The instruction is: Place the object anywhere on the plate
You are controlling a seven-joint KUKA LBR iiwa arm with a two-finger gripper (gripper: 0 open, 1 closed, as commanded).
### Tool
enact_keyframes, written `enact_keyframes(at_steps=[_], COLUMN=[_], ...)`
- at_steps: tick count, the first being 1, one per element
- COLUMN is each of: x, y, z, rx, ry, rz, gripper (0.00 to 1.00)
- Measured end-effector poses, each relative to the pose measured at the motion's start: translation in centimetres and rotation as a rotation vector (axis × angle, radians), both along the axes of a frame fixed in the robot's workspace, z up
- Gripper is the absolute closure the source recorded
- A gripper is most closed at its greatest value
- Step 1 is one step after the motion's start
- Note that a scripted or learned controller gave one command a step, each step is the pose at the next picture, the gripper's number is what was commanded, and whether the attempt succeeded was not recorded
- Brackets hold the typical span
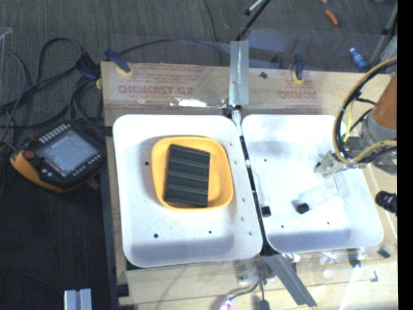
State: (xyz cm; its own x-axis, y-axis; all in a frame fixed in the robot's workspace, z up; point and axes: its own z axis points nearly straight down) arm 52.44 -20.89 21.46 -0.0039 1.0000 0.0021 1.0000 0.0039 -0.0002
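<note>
From above, the dark ribbed block [188,174] lies flat on the yellow plate [221,185] in the left bin [132,192], well inside the plate's rim, so the placing looks done. The gripper [335,166] hangs over the right bin [284,141] near its far side, apart from a small black piece [301,206] on the bin floor; whether it is wide or narrow I cannot tell. The risk I see is the arm's cables [352,118] snagging or a stray pass nudging the plate.
</note>
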Motion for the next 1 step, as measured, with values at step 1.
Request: enact_keyframes(at_steps=[1], x=[0.00], y=[0.00], z=[0.00], rx=[0.000], ry=[0.000], rz=[0.000], gripper=[0.00])
